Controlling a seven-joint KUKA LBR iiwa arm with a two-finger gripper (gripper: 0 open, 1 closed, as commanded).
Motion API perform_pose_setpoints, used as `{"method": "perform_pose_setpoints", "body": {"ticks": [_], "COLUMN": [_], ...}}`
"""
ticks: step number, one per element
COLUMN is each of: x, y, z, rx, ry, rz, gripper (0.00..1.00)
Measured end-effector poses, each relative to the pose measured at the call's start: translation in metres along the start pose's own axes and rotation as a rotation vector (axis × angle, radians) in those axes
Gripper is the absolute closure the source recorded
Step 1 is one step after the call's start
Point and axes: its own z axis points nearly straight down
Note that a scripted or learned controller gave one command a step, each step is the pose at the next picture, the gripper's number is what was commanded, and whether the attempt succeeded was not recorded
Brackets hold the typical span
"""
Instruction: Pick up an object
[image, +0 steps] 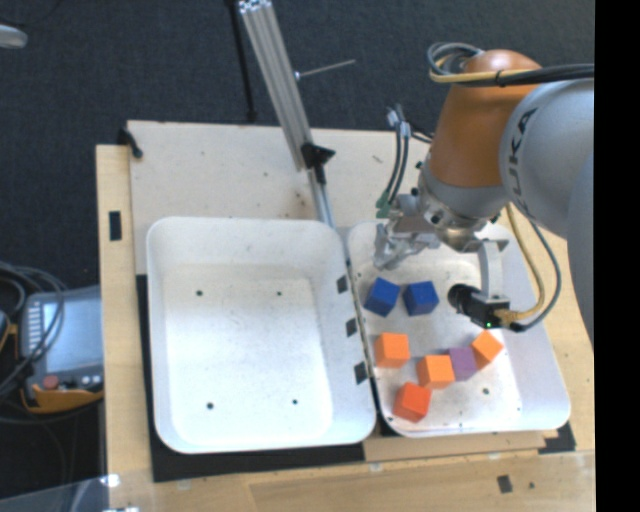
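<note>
- Progress: nothing is sitting between the gripper (393, 250) fingers, so the pick is judged as not yet done; the descent, the closing on a block and the lift are all remaining.
- Gripper: it is hanging over the far-left part of the right bin (545, 395), near the wall shared with the left bin (180, 300). Its fingers are pointing down and appear slightly parted, released and clasping nothing.
- Nearest targets: two blue blocks are lying side by side just in front of the fingertips. The left blue block (382, 296) is lying almost directly beneath and a little nearer the bin's front edge; the right blue block (420, 297) is sitting just beside it.
- Other blocks: toward the front edge an orange block (392, 348) is resting near the left wall, a second orange (435, 370) is touching a purple block (462, 362), a third orange (487, 347) is lying to the right of the purple one, and a red-orange block (412, 401) is lying closest to the front.
- Judgement: the left blue block is looking like the likeliest pick, needing only a short drop and slight forward shift.
</note>
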Motion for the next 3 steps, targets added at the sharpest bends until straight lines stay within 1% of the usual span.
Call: {"method": "perform_pose_setpoints", "body": {"ticks": [1, 2, 3], "x": [0.052, 0.103, 0.099], "y": [0.019, 0.015, 0.015], "z": [0.002, 0.005, 0.005], "rx": [0.001, 0.003, 0.003], "ry": [0.000, -0.001, -0.003], "rz": [0.000, 0.001, 0.004], "gripper": [1.00, 1.00, 0.00]}}
